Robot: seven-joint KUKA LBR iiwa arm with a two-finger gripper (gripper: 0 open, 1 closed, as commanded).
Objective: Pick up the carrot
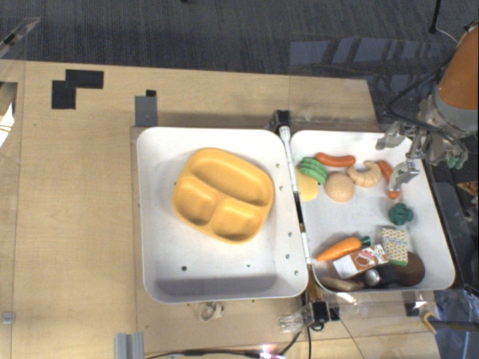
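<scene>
The carrot [340,247], orange with a green top, lies near the front left of the right bin [438,223], tip pointing left toward the bin divider. My gripper [400,163] hangs over the far right part of that bin, well behind and to the right of the carrot. Its fingers stand open with nothing between them; one fingertip [406,172] hovers just above a small red-orange piece [388,176].
The left bin [157,275] holds a yellow three-part plate [223,193]. In the right bin lie a green vegetable [312,169], a red sausage [334,159], a tan ball [340,186], a croissant [365,173], a dark green lump [401,214], a small box [394,244] and dark items [389,274].
</scene>
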